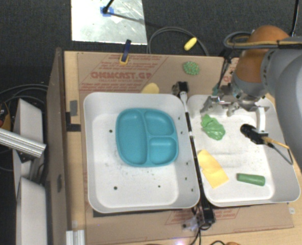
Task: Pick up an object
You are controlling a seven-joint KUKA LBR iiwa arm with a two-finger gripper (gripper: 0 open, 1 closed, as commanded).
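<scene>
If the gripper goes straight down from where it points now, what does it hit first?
Probably the green leafy piece, just below and in front of the gripper in the right bin; depth is unclear, so it may land on bare bin floor beside it.

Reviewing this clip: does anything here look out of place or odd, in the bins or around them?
Yes. Three small items lie outside the bins on the cardboard behind them: a green knobbly piece, a pale yellow piece at the left bin's back rim, and a yellow piece further back by the cable. The divided blue tray sits slightly askew.
</scene>
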